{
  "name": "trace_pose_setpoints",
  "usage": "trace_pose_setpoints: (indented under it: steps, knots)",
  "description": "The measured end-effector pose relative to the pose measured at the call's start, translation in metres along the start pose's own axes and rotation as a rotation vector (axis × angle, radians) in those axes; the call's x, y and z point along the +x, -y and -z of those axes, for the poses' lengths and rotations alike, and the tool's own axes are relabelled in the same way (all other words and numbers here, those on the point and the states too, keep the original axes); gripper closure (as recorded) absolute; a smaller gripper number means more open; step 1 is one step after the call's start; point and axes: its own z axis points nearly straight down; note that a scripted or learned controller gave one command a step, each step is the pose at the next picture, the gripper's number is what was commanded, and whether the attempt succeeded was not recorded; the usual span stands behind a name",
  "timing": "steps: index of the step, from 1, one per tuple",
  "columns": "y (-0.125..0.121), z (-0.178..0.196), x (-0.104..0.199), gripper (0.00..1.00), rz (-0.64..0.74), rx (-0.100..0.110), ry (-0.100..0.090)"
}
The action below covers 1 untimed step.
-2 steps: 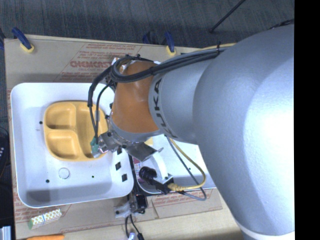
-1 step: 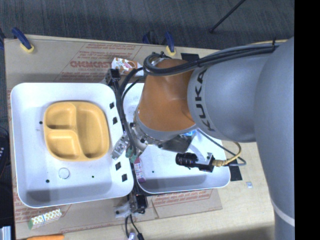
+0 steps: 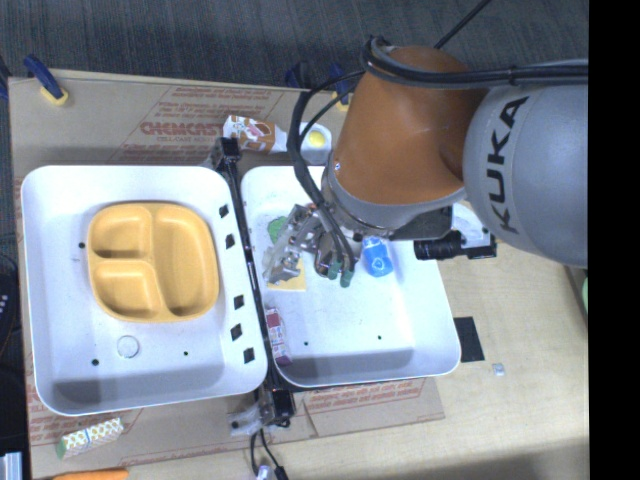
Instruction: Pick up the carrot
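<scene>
Looking down on the counter [image 3: 510,388], the camera view shows two shallow white bins side by side on a sheet of printed cardboard [image 3: 190,118]. The left bin [image 3: 40,268] holds a yellow divided plate [image 3: 152,260], which lies flat near the bin's centre. The grey arm [image 3: 520,158], with its orange band [image 3: 400,128], enters from the right and hangs over the right bin [image 3: 430,338]. The gripper [image 3: 305,248] is low over the upper left part of that bin, above a yellow flat piece [image 3: 290,282] and just beside a green item [image 3: 275,230]. Whether the gripper is open or closed, or has anything in it, cannot be told from this angle. A blue object [image 3: 377,261] lies just right of the gripper, partly under the arm. A small dark packet [image 3: 275,336] rests against the right bin's left wall.

No carrot can be identified with certainty in either bin. A thin orange object [image 3: 90,474] lies at the bottom edge of the view, outside both bins and well apart from the gripper; it may be the carrot. Near it lies a wrapped patterned item [image 3: 90,435]. A small box [image 3: 250,132] sits on the cardboard above the gap between the bins, and a blue clamp [image 3: 45,80] is at the cardboard's upper left corner.
</scene>
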Motion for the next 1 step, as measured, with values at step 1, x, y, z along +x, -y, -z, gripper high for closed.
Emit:
trace_pose_setpoints:
  steps: [1]
  knots:
    - [-0.0761, -0.1392, 0.0239, 1.00, 0.163, 0.001, -0.006]
